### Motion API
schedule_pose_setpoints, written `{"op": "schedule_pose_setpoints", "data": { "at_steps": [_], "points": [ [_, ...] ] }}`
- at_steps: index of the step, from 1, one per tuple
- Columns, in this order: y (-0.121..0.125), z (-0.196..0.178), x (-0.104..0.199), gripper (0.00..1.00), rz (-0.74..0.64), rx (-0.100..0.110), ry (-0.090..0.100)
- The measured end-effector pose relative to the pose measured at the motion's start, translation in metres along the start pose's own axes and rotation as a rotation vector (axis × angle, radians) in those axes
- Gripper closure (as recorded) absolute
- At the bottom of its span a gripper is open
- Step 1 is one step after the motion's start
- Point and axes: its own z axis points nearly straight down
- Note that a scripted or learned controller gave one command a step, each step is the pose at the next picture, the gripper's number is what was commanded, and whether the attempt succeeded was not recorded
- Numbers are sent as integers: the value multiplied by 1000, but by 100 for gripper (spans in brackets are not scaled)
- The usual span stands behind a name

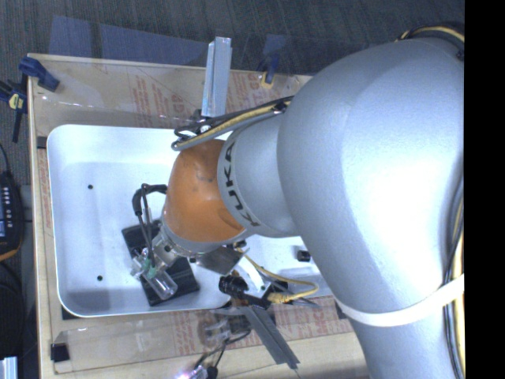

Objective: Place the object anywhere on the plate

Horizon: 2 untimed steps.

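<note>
My arm (pixel 347 172) reaches in from the right and covers most of the bench, its grey casing bending down to the orange band (pixel 197 200) above the wrist. My gripper (pixel 156 279) hangs low over the near corner of the left bin (pixel 79 172), above a flat black object (pixel 183 275) lying on the bin floor. Whether my fingers are apart or closed, I cannot tell; the wrist hides them from this angle. Yellow and black cables (pixel 229 125) loop over the wrist, and more trail below it near the bin's front rim. One white bin is plainly seen; the second is largely under my arm, with a strip of white (pixel 276 251) beside the elbow. The bench (pixel 118 93) is pale wood, with two blue clamps (pixel 35 73) at its far edge and dark carpet (pixel 158 6) beyond.
</note>
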Motion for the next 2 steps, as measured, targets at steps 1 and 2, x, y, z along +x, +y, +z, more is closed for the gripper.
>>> {"op": "schedule_pose_setpoints", "data": {
  "at_steps": [1,2],
  "points": [
    [49,1,67,100,0,1,-1],
    [-7,-94,-6,100,-286,-2,-4]
  ]
}}
